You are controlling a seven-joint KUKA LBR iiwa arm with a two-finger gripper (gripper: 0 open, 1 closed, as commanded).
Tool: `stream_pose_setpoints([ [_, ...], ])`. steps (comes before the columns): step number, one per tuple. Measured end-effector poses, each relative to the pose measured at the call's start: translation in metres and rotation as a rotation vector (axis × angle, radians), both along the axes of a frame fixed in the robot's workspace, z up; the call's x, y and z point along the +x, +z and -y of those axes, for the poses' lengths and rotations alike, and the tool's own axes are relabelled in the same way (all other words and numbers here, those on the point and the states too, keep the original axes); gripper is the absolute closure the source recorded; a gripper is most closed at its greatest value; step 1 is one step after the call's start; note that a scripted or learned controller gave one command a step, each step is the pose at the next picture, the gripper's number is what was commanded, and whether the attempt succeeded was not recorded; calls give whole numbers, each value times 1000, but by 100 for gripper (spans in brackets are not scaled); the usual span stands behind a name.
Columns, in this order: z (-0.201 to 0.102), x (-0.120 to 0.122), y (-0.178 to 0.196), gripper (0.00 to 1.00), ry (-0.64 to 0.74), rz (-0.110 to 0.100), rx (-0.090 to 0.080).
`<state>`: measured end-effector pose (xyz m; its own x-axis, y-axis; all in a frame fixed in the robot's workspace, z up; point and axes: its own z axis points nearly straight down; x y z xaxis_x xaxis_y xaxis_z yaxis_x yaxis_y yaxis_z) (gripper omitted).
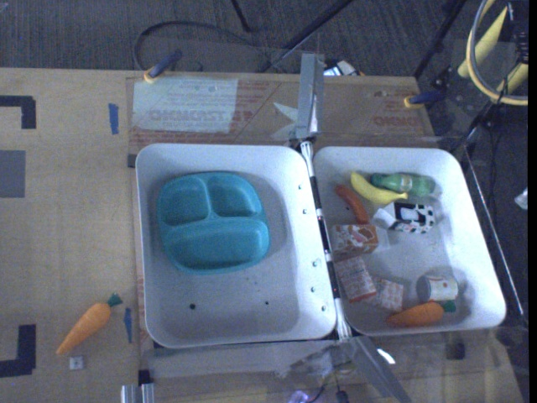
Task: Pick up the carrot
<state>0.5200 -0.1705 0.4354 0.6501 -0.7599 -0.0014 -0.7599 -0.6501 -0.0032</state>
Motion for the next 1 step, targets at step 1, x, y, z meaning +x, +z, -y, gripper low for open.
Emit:
stream_pose_setpoints([
  [1, 40, 63, 0, 0, -308, 3, 1],
])
